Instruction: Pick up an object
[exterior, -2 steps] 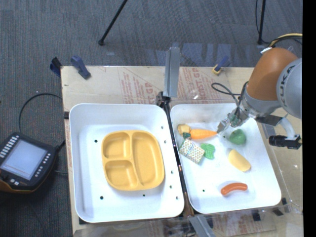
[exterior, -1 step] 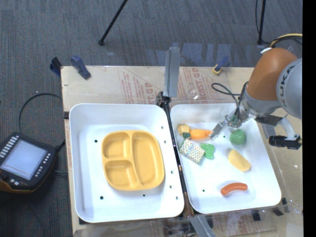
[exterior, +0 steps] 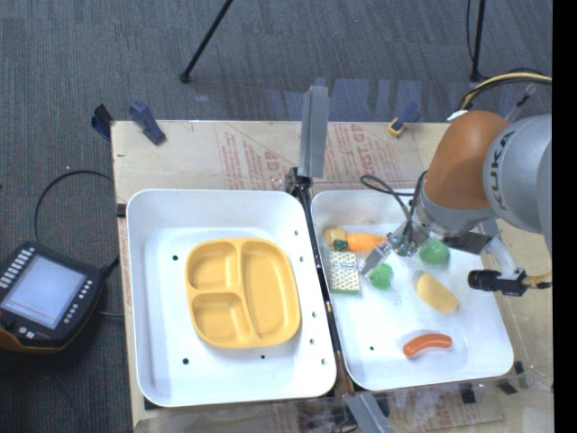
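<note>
over the right bin: small two-finger gripper [exterior: 378, 262] low, just beside the little round green toy vegetable [exterior: 381, 277]
fingers: slightly spread, pinching nothing
target: green piece near the patterned green packet [exterior: 343, 271] and the orange toy carrot [exterior: 365, 241]
handling: likely light, hard, slick; take across its middle
arm: grey, reaching from right, wrist tilted down-left

Teach pendant [exterior: 41, 298] left of bench; blue clamps [exterior: 144, 121]
</note>
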Robot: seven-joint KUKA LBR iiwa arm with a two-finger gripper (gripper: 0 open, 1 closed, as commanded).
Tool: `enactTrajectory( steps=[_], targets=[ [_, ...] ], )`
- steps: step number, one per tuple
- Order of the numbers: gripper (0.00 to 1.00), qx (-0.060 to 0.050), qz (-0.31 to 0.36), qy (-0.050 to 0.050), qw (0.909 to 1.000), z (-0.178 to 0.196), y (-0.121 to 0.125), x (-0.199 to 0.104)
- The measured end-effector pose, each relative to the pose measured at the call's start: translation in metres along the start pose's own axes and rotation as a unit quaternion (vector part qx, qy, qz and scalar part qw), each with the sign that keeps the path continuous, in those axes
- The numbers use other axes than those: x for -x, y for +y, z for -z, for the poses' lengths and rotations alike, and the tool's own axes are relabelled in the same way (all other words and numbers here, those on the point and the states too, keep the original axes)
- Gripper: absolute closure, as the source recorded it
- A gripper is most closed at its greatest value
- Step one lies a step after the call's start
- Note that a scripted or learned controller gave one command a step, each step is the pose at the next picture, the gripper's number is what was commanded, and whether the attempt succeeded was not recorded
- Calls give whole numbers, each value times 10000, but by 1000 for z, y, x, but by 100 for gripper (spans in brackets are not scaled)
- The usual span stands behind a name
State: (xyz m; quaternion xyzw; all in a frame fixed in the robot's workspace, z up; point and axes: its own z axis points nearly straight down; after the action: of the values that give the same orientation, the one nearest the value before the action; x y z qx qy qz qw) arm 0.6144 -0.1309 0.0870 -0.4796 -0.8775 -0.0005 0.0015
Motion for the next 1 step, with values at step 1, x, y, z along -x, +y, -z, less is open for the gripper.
enactTrajectory(
  steps=[1],
  targets=[
    [100,14,-21,-9,10000,11,0,1]
  ],
)
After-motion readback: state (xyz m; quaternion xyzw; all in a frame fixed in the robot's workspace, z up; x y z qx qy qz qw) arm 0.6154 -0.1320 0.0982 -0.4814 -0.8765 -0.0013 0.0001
